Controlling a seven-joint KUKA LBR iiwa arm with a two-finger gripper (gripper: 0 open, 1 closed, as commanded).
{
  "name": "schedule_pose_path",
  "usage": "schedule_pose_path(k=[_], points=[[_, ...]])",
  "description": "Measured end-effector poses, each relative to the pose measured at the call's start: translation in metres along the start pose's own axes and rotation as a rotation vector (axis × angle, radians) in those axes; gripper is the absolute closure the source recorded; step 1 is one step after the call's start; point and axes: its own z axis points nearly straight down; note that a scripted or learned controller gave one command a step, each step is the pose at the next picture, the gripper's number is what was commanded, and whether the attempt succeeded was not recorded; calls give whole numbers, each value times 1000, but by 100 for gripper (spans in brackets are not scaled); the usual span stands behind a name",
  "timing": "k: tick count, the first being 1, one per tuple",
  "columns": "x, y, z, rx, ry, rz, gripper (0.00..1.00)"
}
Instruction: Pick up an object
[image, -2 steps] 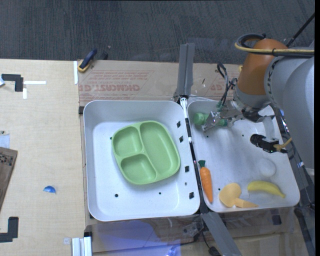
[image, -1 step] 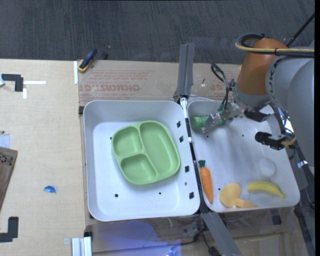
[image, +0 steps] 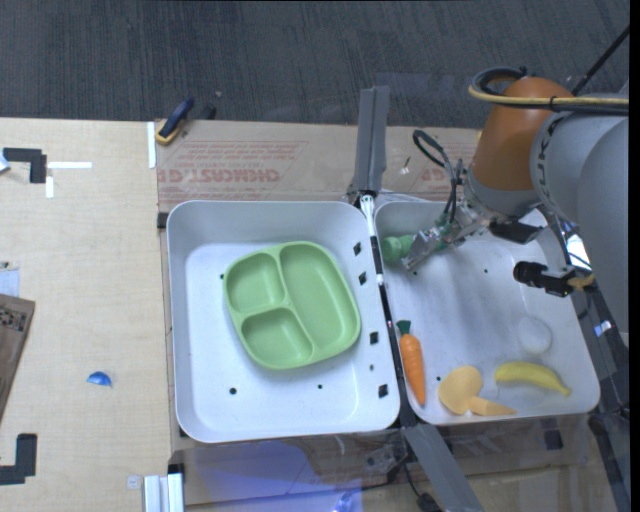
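Gripper (image: 412, 260) low at right bin's (image: 560, 400) upper left, touching green object (image: 395, 246); grip state, you can't tell. You count one carrot (image: 412, 367), one banana (image: 532, 377), one green plate (image: 292, 303) in left bin (image: 200, 400).

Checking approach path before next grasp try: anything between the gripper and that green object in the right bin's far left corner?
Nothing visible. The gripper sits right beside the green object; carrot and banana lie at the near end.

Robotics lab. Industrial arm (image: 560, 140) over two white bins (image: 200, 330) on a plywood table (image: 80, 280); cardboard sheet (image: 250, 160) under the bins, dark carpet (image: 250, 50) beyond, toy food (image: 412, 365) as props.
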Motion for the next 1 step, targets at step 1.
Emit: schedule_pose_path(k=[1], points=[[-3, -2, -10, 2, -4, 4, 100]])
